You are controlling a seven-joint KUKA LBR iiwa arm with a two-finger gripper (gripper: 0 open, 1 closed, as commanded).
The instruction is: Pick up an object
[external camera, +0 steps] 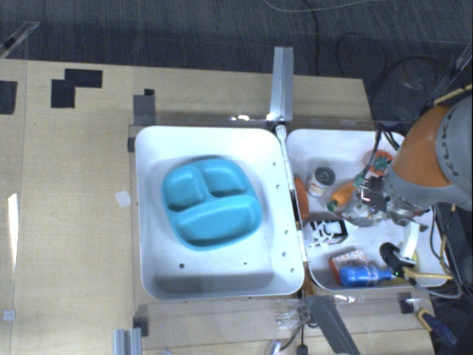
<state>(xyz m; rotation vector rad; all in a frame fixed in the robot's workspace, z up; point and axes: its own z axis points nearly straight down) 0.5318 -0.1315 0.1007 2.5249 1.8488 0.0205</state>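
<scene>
Reaching into the right bin (pixel 325 140), our gripper (pixel 361 211) hangs over clutter to pick; its grasp state unclear.

The arm (pixel 436 154) runs off the right edge and covers the right bin's (pixel 325 135) far corner, its gripper (pixel 360 207) too blurred among the clutter to read, and the small items (pixel 336 231) beneath stay unidentifiable.
</scene>
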